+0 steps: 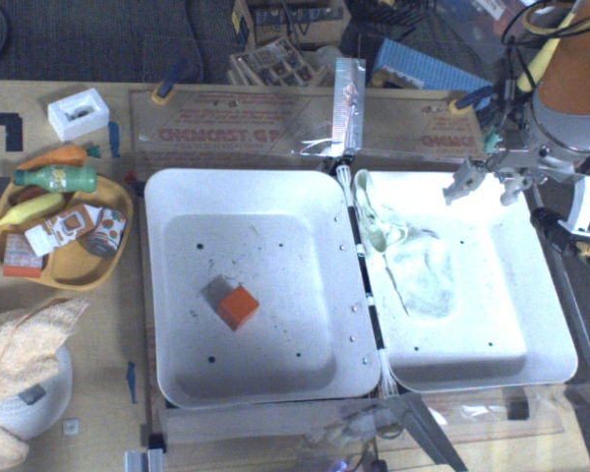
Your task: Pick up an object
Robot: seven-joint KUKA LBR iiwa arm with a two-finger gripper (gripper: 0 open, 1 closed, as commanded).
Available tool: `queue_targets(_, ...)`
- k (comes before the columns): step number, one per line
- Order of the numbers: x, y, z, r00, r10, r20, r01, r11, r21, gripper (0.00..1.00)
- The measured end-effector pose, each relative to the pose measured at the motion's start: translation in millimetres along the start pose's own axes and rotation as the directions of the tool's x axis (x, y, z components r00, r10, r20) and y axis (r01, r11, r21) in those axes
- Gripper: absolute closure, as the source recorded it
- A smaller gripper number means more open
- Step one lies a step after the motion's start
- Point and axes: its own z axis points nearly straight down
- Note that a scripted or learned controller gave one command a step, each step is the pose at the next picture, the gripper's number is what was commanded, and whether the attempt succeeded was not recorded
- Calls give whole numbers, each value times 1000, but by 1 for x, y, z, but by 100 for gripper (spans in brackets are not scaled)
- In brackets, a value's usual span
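While the wooden bench (98,372) spreads under everything, two shallow white plastic bins sit on it side by side, touching along their inner edges. The left bin (177,214) holds a small orange cube (240,308) near the middle of its floor, with a grey patch just beside it on the upper left. The right bin (541,352) holds a crumpled, pale, translucent piece of plastic film (413,264) spread over its left half. The grey arm with its orange band (575,67) reaches in at the upper right, and its two-finger gripper (484,183) hangs over the right bin's upper right corner, well apart from the cube, fingers spread apart with nothing between them. On the bench's left side a yellow bowl (88,275) carries a green bottle (57,179).
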Motion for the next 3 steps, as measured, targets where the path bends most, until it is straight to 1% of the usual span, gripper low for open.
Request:
queue_targets(1, 63, 0, 55, 1000, 14, 0, -14, 1000, 0, 0)
queue_targets(2, 7, 28, 24, 999, -54, 3, 54, 999, -7, 0)
queue_targets(3, 5, -21, 78, 997, -72, 1, 72, 997, -2, 0)
